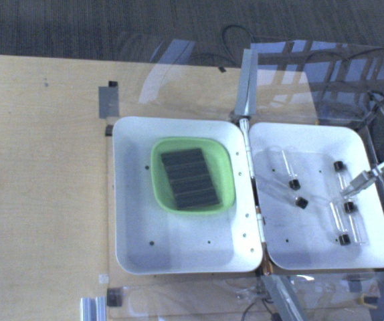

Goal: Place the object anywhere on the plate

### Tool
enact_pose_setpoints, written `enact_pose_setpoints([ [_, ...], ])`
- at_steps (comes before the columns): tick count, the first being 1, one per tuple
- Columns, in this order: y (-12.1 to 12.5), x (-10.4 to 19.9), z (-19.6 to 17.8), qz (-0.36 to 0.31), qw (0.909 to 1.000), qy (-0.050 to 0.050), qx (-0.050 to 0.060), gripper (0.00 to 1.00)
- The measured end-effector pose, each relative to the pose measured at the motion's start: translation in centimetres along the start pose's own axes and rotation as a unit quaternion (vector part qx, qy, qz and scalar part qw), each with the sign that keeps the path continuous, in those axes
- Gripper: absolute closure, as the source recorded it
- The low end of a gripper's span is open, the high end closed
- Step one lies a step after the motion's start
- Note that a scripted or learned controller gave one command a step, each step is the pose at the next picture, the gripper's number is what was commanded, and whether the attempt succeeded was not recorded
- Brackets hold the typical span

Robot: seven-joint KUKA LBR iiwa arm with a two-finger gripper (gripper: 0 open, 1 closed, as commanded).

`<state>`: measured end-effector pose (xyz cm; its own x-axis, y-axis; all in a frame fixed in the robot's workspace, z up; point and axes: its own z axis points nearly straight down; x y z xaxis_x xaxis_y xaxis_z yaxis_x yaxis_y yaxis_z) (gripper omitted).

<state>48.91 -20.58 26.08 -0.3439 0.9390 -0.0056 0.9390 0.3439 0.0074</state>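
The claw (359, 182) sits among clutter at the far side of the right bin (299, 246). Clear tubes with black caps (345, 223) lie just beside and below it, and another capped tube (288, 171) lies further out toward the left bin (178, 246). Between these the white floor is bare. Beyond the rims where the bins meet (251, 179), the green plate (159, 179) is mostly covered by a dark ridged block (189, 178); open floor lies around it. Cables (379, 105) crowd behind the claw.
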Motion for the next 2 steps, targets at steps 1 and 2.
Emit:
enact_pose_setpoints([
  [1,0.01,-0.04,-2.35,0.083,0.9965,0.000,0.000,0.00],
  [2,-0.01,-0.04,-2.83,0.122,0.9925,0.000,0.001,0.00],
])
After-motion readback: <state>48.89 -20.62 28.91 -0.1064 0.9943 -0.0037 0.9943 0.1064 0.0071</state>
